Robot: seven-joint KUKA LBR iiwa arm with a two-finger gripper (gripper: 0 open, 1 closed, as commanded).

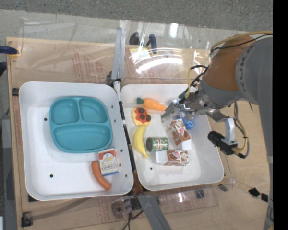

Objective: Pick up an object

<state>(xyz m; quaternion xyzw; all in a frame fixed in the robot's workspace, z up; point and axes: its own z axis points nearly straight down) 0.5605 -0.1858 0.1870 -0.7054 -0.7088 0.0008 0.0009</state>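
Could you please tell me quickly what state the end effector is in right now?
End effector: cannot be told; it hangs over the right white bin near the brown carton.

One fixed camera looks down from above the worktop point(62, 61) at a slant, far enough back to take in both white bins whole: the left bin point(29, 143) and the right bin point(209, 169) side by side. The arm point(240, 71) enters from the frame's right. The worktop's far edge lies toward the top.
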